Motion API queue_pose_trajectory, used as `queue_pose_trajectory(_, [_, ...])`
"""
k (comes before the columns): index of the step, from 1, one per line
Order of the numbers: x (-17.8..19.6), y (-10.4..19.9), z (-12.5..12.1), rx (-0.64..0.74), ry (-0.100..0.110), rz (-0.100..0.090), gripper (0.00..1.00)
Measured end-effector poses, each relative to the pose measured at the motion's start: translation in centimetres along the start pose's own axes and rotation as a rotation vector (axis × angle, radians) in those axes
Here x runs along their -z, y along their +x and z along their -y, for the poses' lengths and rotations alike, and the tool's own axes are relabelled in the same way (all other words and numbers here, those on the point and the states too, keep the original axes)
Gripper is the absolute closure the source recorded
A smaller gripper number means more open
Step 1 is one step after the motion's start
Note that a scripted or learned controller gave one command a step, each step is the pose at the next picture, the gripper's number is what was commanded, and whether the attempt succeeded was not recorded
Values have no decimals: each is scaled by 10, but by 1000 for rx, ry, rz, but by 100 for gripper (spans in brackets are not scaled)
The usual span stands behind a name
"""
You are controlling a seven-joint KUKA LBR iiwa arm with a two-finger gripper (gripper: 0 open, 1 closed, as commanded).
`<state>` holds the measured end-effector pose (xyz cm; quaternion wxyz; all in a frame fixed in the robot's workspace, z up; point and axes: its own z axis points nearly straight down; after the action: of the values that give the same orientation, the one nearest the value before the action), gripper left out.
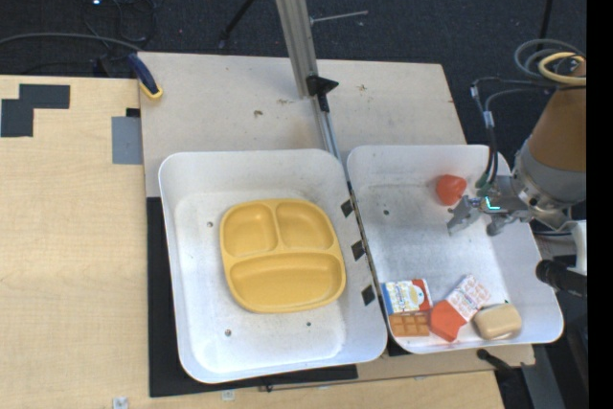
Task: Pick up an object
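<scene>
Carton (406, 296), print too small to read

Even overhead light, soft shadows, mild blur.

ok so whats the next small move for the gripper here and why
Probably a short shift toward the red ball and then down. The gripper hovers in the right bin just beside the ball with nothing between its fingers, and the other items sit clustered at the bin's near edge, farther off.
</scene>
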<state>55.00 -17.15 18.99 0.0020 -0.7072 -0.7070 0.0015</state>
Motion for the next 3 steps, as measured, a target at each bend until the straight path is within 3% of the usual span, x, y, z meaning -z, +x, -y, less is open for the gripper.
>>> queue_pose_trajectory(1, [1,0,-1,0,-3,1,0])
queue_pose_trajectory(3, [-97,-2,-2,0,2,-1,0])
